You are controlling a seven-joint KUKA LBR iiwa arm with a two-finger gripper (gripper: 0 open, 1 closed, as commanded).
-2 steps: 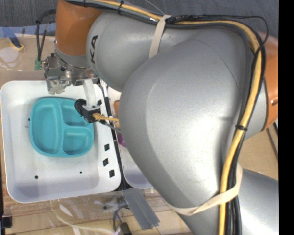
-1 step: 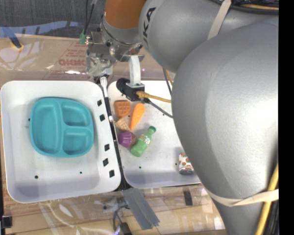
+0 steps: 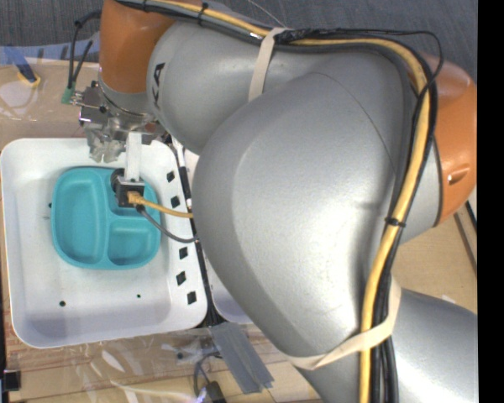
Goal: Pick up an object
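A large grey robot arm with an orange band above the wrist reaches in from the right and covers most of the scene, hiding nearly all of the right-hand bin. A yellow and black cable bundle runs along its casing, strapped on with pale ties.

The shallow white plastic bin on the left lies open to view on the bench. Inside it, toward the upper middle, rests a turquoise plastic tray with divided compartments, lying flat on the bin floor. Its right edge sits close to the wall between the two bins.

The metal two-finger gripper hangs below the orange wrist band, over the upper edge of the left bin, just above the turquoise tray's top rim. Whether it touches the tray cannot be made out. Whether the fingers are spread or pressed together cannot be told, as they merge with the wrist hardware and the white bin wall. A small white bracket with a black block sits beside the gripper, over the tray's upper right corner.
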